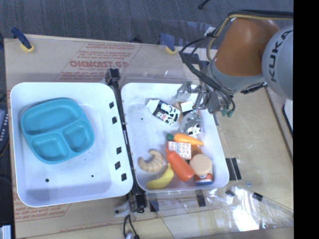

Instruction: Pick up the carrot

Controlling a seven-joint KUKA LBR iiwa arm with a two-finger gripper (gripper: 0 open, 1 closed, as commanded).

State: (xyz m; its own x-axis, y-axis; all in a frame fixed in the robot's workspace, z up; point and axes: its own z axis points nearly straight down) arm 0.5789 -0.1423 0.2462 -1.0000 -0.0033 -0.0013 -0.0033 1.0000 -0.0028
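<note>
gripper (pixel 192 114) seen above right bin (pixel 134 133), finger state cannot be told | carrot (pixel 187 139) lying at its 6 o'clock, apart

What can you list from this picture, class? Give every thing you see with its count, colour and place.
Bins: 2, white, side by side on the bench.
Divided plate: 1, blue, in the left bin.
Carrot: 1, orange, in the right bin, right of middle.
Croissant: 1, tan, near front of the right bin.
Banana: 1, yellow, front of the right bin.
Bottle: 1, orange-red, beside the banana.
Carton: 1, black and white, rear of the right bin.
Clamps: 2, yellow and blue, rear edge of the bench.
Arm: 1, grey and orange, from the right.
Gripper: 1, metal, over the right bin's rear.
</note>
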